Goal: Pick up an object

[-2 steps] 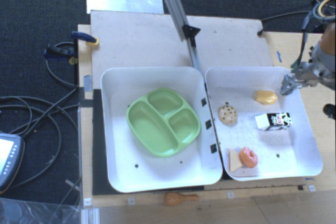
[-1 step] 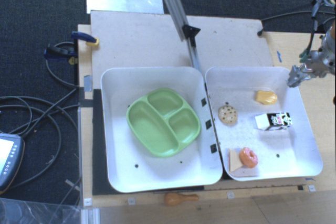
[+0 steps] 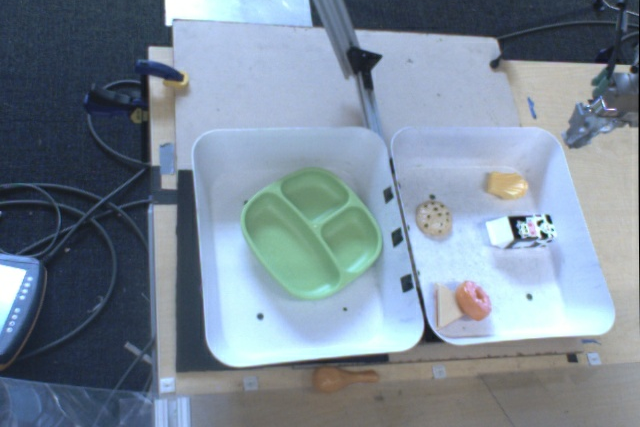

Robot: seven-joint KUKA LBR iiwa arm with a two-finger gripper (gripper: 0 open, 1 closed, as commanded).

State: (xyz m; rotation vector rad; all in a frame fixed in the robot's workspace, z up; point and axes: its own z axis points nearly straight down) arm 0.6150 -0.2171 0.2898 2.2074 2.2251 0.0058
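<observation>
My pincer (image 3: 590, 120) hangs at the frame's right edge, outside the bins; its state I cannot tell. The milk carton (image 3: 521, 231) lies mid right bin (image 3: 590, 290), long axis roughly horizontal, white end pointing left.

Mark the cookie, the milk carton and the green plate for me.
cookie (image 3: 434, 218), camera view, centre of its top
milk carton (image 3: 521, 231), camera view, middle of its side
green plate (image 3: 262, 233), camera view, left compartment floor

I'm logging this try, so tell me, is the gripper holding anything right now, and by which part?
Nothing is held. The gripper sits at the right bin's far right corner, above no item, with nothing between its fingers.
</observation>
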